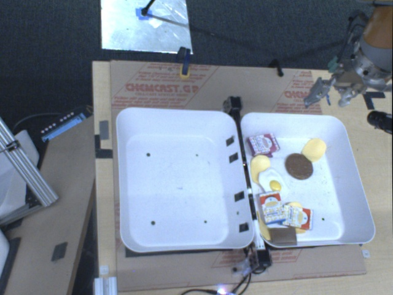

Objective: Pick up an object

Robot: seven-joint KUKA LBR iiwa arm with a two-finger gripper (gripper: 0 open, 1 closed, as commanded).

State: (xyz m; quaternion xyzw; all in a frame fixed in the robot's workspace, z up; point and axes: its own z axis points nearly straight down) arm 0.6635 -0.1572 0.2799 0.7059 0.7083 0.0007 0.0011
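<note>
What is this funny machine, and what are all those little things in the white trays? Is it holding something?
This is a robot arm, seen by a camera that looks down from above. The arm comes in from the right, and at its end is a claw with two fingers for grabbing things. On the bench sit two shallow white trays side by side. The right tray holds small pretend foods: a brown round cookie, a yellow lemon shape, a toy fried egg, and some little red and white packets. The claw hangs above the far edge of the right tray, away from the toys. Nothing is between its fingers, so it holds nothing right now.
</note>
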